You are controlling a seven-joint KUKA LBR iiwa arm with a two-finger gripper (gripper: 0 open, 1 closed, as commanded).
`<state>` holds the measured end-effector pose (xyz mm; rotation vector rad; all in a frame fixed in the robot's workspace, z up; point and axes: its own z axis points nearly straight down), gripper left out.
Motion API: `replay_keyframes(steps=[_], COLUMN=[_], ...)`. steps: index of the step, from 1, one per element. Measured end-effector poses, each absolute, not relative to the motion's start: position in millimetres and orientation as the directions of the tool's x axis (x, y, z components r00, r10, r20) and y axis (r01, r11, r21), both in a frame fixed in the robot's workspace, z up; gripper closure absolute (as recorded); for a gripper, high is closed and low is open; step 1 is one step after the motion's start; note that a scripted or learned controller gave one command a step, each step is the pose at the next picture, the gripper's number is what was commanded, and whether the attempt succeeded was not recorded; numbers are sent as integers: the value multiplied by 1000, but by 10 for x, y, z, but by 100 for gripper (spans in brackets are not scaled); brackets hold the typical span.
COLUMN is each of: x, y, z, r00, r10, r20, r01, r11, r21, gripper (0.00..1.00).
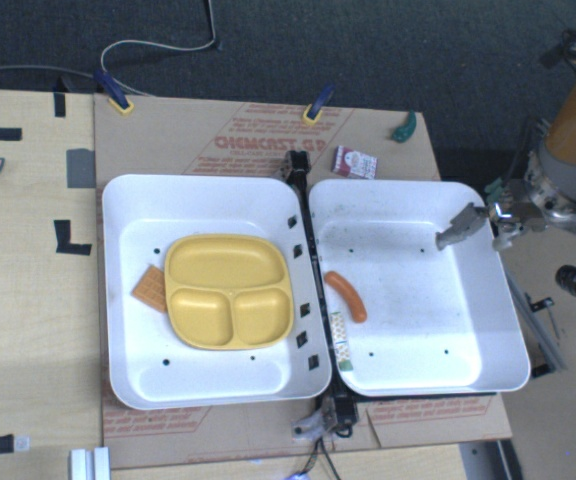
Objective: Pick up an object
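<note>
An orange sausage [346, 296] lies at the left side of the right bin [488, 363], close to the wall between the bins. A thin printed packet [341, 341] lies just below it along that wall. My gripper [455, 233] hangs over the right bin's upper right part, well to the right of the sausage and above it in the view, and nothing shows in its grasp. In the left bin [128, 358] a yellow divided plate [230, 290] rests with a brown flat piece [151, 289] sticking out from under its left edge.
A small red-and-white packet [353, 162] and a green item [404, 126] lie on the cardboard behind the right bin. Clamps [317, 108] hold the cardboard's far edge. A cable [158, 43] runs across the dark floor behind.
</note>
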<state>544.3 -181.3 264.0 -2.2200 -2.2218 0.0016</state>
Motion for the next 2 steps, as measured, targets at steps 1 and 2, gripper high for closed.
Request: replay_keyframes(steps=[1,2], x=[5739,5593], y=[-1132,-961], z=[1355,903], r00=[-2,0], r10=[1000,1000], r20=[1,-1], r01=[1000,1000], r11=[2,0], r21=[-5,15], gripper=[0,0])
